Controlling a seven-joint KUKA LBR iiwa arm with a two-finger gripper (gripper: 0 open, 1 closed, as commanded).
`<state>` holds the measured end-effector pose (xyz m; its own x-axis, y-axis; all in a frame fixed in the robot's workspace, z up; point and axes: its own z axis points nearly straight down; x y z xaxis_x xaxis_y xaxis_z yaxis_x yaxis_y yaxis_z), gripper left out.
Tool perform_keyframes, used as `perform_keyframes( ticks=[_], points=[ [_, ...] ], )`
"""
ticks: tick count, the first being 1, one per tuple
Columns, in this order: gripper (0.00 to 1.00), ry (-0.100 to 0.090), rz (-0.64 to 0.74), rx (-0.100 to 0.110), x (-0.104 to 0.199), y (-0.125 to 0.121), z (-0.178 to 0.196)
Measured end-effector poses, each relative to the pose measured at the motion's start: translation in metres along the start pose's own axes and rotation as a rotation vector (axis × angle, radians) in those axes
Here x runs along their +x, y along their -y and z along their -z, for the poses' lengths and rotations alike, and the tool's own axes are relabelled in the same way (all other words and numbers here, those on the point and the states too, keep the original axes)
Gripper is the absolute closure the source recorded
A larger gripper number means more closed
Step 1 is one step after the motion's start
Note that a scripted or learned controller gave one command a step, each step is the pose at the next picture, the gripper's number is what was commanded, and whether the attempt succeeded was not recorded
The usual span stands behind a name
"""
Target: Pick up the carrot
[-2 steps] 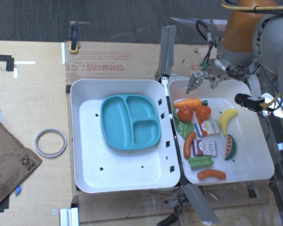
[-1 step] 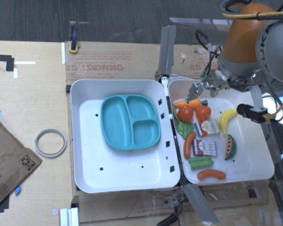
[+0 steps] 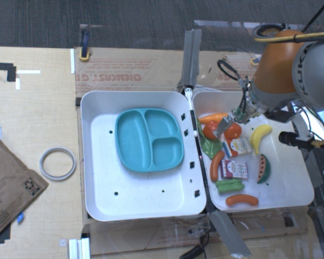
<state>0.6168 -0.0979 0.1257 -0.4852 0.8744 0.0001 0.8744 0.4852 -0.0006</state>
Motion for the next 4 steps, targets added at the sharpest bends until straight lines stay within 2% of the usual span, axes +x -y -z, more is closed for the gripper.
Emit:
perform_keyframes(
  ticks=[1, 2, 3, 4],
  points=[
    [0.00, 0.004, 0.311, -0.004, -0.027, -0.034, 0.017],
    [0.00, 0.021, 0.528, -0.019, -0.023, -0.031, -0.004],
    [1.00, 0.026, 0.523, -0.022, -0.026, -0.031, 0.006],
    [1.00, 0.005, 0.344, -0.003, -0.055, 0.008, 0.038]
  ],
)
